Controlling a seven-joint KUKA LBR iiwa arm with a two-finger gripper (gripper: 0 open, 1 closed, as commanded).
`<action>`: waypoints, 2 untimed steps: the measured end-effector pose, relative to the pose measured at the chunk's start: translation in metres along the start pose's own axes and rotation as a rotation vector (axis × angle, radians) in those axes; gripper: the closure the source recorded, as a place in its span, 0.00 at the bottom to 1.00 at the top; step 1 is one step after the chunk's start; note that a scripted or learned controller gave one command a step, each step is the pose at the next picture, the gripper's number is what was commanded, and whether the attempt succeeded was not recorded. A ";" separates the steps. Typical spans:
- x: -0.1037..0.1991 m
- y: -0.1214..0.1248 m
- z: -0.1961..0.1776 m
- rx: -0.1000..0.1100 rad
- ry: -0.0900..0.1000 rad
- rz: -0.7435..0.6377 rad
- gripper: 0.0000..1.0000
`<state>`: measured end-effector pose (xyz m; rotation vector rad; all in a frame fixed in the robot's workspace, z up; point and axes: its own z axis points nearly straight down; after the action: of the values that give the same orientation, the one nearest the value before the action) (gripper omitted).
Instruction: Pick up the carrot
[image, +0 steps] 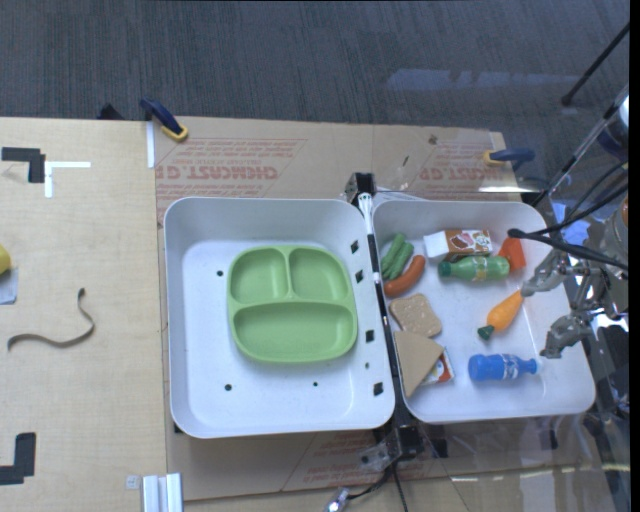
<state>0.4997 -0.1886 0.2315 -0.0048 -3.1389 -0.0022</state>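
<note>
- The end effector (562, 305) hangs over the right edge of the right bin (560, 395); its two metal fingers stand spread apart with nothing between them, one near the bin's upper right and one lower down.
- The carrot (503, 311) lies just left of the end effector, apart from the fingers: a short orange cone of smooth plastic, tilted, with a green stub at its lower left end.
- Below the carrot a blue bottle (502, 368) with a white label lies on its side.
- Above it lie a green bottle (474, 268), a small white and red carton (458, 243) and an orange-red piece (515, 253).
- At the bin's left side sit green pods (395, 254), a reddish sausage (403, 276) and two tan, rough-looking slices (415, 317).
- The left bin (200, 395), glossy white with rounded corners, holds a matte green divided plate (293, 303) with three compartments.
- Both bins rest on cardboard over the pale wooden tabletop (80, 400).
</note>
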 end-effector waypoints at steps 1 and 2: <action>-0.022 -0.028 0.118 0.013 -0.022 -0.075 0.00; -0.027 -0.032 0.138 0.003 -0.009 0.012 0.00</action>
<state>0.5265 -0.2208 0.0934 -0.0244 -3.1477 0.0022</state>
